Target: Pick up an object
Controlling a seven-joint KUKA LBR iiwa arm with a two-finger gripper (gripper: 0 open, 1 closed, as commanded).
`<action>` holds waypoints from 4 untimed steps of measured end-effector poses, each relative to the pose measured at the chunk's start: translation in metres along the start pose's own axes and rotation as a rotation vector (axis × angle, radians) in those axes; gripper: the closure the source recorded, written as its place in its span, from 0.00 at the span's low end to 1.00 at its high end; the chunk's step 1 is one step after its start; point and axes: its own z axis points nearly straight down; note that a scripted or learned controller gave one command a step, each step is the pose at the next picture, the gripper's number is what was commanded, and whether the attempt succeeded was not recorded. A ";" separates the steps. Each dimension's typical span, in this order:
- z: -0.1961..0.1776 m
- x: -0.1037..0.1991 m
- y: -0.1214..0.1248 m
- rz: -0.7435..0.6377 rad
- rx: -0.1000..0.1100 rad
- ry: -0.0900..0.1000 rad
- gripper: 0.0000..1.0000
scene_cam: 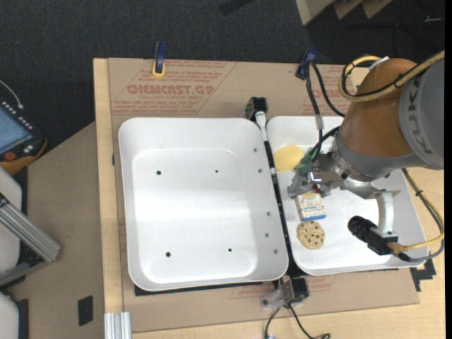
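Note:
My gripper (311, 186) hangs low over the left part of the right bin (332, 260), reaching in from the right. Directly beneath it lies a small blue and white packet (311, 208), close to or touching the fingertips. A round chocolate-chip cookie (311, 235) lies just in front of the packet. A yellow rounded object (286, 157) rests behind the gripper near the bin's left wall. A bit of green (306, 162) shows beside the wrist, partly hidden.
The left bin (141, 189) stands beside the right one, their rims meeting along a dark seam (275, 189). Both rest on a cardboard sheet (176, 83). The arm's bulky grey body (381, 133) covers the back right of the right bin.

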 end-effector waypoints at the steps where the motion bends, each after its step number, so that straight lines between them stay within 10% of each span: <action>1: -0.085 0.041 0.020 0.000 -0.005 -0.002 1.00; 3: -0.092 0.138 -0.035 0.000 0.012 -0.002 1.00; 4: -0.155 0.068 -0.032 0.013 -0.002 -0.004 1.00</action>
